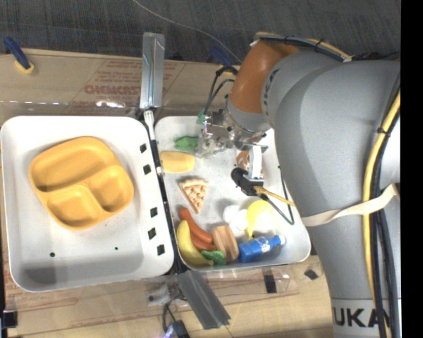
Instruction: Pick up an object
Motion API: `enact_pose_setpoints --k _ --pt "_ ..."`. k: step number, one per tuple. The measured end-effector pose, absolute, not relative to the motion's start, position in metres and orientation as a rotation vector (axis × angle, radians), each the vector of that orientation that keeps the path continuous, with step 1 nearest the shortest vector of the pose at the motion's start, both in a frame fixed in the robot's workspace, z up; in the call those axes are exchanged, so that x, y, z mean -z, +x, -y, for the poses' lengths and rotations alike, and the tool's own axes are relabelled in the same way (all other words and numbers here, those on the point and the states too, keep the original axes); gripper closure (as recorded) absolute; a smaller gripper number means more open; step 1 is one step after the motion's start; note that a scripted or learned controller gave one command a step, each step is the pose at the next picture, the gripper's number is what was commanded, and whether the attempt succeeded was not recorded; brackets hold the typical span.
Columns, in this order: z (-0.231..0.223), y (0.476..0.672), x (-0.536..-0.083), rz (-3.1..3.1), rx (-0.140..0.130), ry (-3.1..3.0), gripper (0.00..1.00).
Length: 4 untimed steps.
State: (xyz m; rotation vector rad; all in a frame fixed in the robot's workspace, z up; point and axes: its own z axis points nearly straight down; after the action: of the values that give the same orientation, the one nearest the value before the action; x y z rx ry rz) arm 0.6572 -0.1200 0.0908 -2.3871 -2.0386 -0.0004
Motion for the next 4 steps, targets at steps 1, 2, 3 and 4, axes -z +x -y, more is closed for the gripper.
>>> enact_pose_setpoints --k 1,2,3,4 --pt "0.148 0.657 -0.093 2.201 0.001 -2.246 1.0" --pt "0.098 0.589 -0.091 2.595 -0.002 -1.764 1.0" --pt "0.098 0.589 -0.092 2.594 -0.002 -1.766 0.0" --pt "0.098 0.59 -0.101 2.598 -0.004 -1.759 1.0"
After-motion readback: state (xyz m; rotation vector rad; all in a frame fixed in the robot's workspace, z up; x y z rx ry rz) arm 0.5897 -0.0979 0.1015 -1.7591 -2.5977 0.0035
